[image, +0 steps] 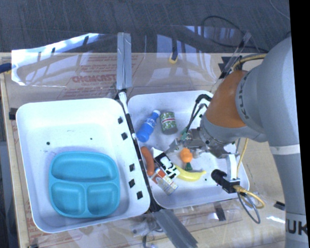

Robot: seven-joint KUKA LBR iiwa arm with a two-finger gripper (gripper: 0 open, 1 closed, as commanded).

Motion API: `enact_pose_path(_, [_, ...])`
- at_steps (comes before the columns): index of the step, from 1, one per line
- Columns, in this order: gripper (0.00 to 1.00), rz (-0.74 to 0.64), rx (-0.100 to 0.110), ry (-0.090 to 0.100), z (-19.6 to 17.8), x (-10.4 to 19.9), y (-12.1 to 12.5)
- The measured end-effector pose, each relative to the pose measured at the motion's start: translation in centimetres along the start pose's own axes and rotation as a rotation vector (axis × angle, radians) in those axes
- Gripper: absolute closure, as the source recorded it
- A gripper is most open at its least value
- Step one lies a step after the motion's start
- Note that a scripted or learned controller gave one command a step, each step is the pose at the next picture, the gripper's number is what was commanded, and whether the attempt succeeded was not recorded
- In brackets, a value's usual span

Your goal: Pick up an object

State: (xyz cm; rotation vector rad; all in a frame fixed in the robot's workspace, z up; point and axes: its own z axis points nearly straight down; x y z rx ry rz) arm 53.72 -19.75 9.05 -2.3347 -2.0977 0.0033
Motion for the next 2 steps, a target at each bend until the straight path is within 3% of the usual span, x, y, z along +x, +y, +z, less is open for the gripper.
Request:
enact_pose_path(1, [1.0, -0.004, 0.004, 0.0, -0.8, 0.0, 0.0])
enact_pose_path(2, [1.0, -0.094, -0.001, 0.0, -9.1, 4.4, 5.7])
